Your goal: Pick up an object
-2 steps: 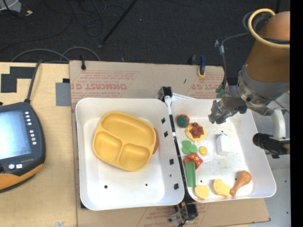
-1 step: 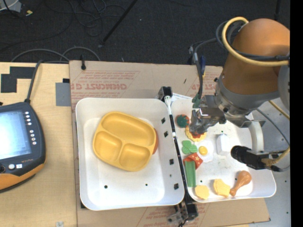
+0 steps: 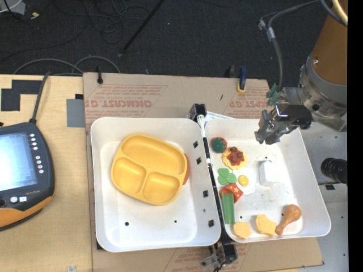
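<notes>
1. The dark two-finger tool (image 3: pixel 271 130) on the grey arm hangs over the upper part of the right shallow white bin (image 3: pixel 309 169), near its far rim. From this slanted view I cannot tell whether it is released or clenched; nothing is seen grasped in it.

2. The task names no particular object, so the nearest loose piece is the likely target. That is the small white block (image 3: pixel 267 171), which lies in the right bin directly below the tool in the view, that is, toward the camera side, near but apart from it. Its longer side runs roughly up and down the view.

3. Left of the block, further from the tool, sits a cluster: a round green and red toy (image 3: pixel 219 144), a flat yellow piece with red dots (image 3: pixel 234 157), a small yellow ball (image 3: pixel 243 181), a green leafy piece (image 3: pixel 226 177) and a long green stick (image 3: pixel 228 207) lying along the bin's left wall.

4. At the near edge lie two orange-yellow chunks (image 3: pixel 255 226) and a brown toy drumstick (image 3: pixel 288 217), well apart from the tool.

5. The left white bin (image 3: pixel 108 208) carries a yellow divided plastic plate (image 3: pixel 148 169), far across the divider.

6. My judgement: a short move toward the camera and downward would bring the tool onto the white block; it stands clear of its neighbours.
</notes>
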Action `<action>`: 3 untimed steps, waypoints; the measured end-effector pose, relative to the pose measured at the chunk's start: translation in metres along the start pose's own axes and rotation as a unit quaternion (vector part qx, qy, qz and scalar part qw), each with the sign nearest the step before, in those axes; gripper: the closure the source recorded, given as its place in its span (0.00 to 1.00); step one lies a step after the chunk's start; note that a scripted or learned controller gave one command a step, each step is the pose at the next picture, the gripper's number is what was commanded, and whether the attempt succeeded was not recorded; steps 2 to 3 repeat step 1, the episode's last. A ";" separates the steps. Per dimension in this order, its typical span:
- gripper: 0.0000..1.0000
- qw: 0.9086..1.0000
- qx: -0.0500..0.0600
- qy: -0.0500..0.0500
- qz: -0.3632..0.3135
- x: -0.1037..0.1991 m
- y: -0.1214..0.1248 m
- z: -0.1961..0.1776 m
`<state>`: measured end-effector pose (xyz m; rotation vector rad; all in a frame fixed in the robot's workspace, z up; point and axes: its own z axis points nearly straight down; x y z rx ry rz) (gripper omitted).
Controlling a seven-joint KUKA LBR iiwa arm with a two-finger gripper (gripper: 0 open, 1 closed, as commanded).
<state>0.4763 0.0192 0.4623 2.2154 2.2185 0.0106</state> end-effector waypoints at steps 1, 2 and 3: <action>1.00 1.000 0.007 -0.001 -0.001 0.040 0.000 0.002; 1.00 1.000 0.007 -0.001 -0.001 0.040 0.000 0.002; 1.00 1.000 0.007 -0.001 -0.001 0.040 0.000 0.002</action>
